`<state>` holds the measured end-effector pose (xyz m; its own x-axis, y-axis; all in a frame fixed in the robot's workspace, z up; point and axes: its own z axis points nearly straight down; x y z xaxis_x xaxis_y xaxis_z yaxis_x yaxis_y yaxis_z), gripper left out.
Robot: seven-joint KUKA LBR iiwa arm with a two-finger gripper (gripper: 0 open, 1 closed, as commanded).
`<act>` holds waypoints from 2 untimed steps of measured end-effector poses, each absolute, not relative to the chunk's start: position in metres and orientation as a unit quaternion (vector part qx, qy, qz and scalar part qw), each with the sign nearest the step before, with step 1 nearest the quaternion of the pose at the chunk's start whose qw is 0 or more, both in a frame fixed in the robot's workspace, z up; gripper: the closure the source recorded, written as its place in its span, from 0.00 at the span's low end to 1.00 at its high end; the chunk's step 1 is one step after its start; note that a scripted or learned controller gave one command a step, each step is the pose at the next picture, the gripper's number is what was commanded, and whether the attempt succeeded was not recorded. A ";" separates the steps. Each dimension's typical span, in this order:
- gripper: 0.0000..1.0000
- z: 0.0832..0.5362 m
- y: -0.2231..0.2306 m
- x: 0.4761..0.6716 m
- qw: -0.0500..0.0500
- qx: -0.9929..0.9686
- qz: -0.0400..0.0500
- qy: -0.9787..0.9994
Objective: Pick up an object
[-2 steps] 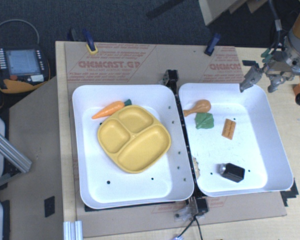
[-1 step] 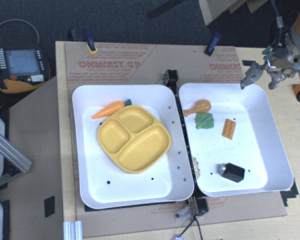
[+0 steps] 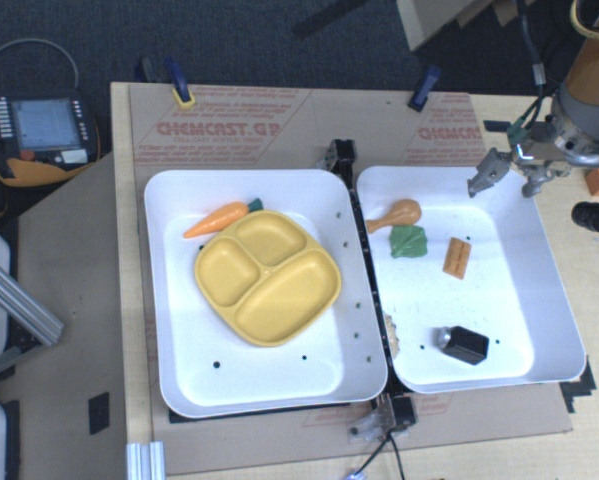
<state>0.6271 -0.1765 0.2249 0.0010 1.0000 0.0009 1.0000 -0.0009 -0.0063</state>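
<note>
Jaws: we see them (image 3: pixel 506 175) spread wide with nothing between them, poised over the far right corner of the right bin (image 3: pixel 539 268), one finger over the bin's far rim and the other toward its right edge.
Step in hand: we judge this to be the approach; no object is picked yet, and the arm (image 3: pixel 584 98) reaches in from the right with the jaws well above the bin floor.
Candidates: in the right bin we find a tan wooden pear shape (image 3: pixel 397 213) near the far left corner, a green block (image 3: pixel 409 241) touching or just beside it, an orange-brown block (image 3: pixel 457 258) near the middle, and a black box (image 3: pixel 466 345) toward the near edge.
Nearest target: we take the orange-brown block as the closest to the jaws, and it lies apart from its neighbours.
Next move: we need to shift the jaws toward the bin's middle, line the fingers across the block's narrow sides, then descend.
Left bin: we note a yellow divided tray (image 3: pixel 269 278) filling much of the left bin (image 3: pixel 169 298), with a carrot (image 3: pixel 216 219) against the tray's far edge.
Obstacles: we see the pear shape and green block crowding each other, so a grasp there risks a nudge; the bin's far rim sits close beneath the jaws now.
Worktop: we see brown cardboard (image 3: pixel 279 118) beneath both bins, clamped at its far edge.
</note>
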 end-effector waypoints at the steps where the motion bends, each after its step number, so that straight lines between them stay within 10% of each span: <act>1: 0.00 0.181 -0.171 0.633 0.001 -0.707 0.000 -0.707; 2: 0.00 0.120 -0.175 0.627 0.003 -0.707 0.002 -0.707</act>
<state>0.6271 -0.1754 0.1196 0.0006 1.0000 0.0017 1.0000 -0.0005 -0.0074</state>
